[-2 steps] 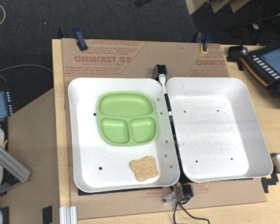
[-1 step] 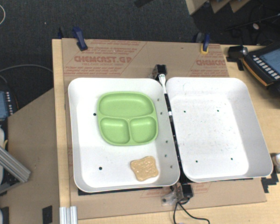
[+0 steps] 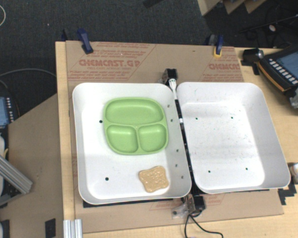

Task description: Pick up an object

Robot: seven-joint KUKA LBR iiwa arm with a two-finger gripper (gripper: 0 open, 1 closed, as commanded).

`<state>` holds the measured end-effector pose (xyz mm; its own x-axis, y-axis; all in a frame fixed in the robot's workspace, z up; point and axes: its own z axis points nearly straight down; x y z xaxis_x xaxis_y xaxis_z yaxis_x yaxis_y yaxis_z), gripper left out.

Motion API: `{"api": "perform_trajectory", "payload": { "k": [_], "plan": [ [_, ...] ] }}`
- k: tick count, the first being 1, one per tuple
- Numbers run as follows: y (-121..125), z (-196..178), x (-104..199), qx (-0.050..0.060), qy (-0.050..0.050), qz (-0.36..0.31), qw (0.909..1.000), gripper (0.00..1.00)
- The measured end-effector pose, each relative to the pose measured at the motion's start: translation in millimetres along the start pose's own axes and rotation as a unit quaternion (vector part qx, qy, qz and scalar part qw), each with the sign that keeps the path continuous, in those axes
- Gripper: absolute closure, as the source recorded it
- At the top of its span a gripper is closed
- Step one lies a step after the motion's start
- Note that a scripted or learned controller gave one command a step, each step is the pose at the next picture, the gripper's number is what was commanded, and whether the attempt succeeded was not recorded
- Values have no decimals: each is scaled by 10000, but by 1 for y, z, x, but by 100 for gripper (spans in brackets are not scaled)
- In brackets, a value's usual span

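Now, left bin (image 3: 87, 133): white and shallow, on the left half of the worktop (image 3: 139, 58); its right rim lies against the right bin's left rim.
Plate (image 3: 136, 125): pale green, with three compartments, one long across the top and two smaller below; it lies flat in the upper middle of the left bin.
Toast (image 3: 154, 179): a tan, speckled, bread-shaped piece, flat on the left bin's floor near the front right corner, just below the plate and apart from it.
Right bin (image 3: 223, 133): white, with small dark specks scattered over its floor.
End effector: cannot tell whether it is open or closed; nothing is touching the plate or the toast.
Worktop: a brown board printed with red lettering, carrying both bins.
Clamps: a blue one (image 3: 84, 40) on the board's back edge at the left, and a yellow and blue one (image 3: 218, 45) on the back edge at the right.
Seam: a small black fitting (image 3: 170, 76) sits at the back end of the line where the bins meet.
Cable (image 3: 194, 217): black, running off the front edge below the seam.
Handset (image 3: 282, 69): a dark device with buttons and an orange edge, at the right beyond the right bin.
Floor (image 3: 114, 9): dark carpet behind the worktop.
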<state>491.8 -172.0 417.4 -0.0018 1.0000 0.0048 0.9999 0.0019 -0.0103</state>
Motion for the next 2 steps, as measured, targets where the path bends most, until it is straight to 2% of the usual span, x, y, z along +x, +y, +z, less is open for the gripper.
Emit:
{"api": "perform_trajectory", "payload": {
  "k": [1, 2],
  "plan": [
    [47, -61, -54, -101, -57, 21, 9999, 100],
    [23, 39, -28, -3, -4, 13, 10000, 100]
  ]
}}
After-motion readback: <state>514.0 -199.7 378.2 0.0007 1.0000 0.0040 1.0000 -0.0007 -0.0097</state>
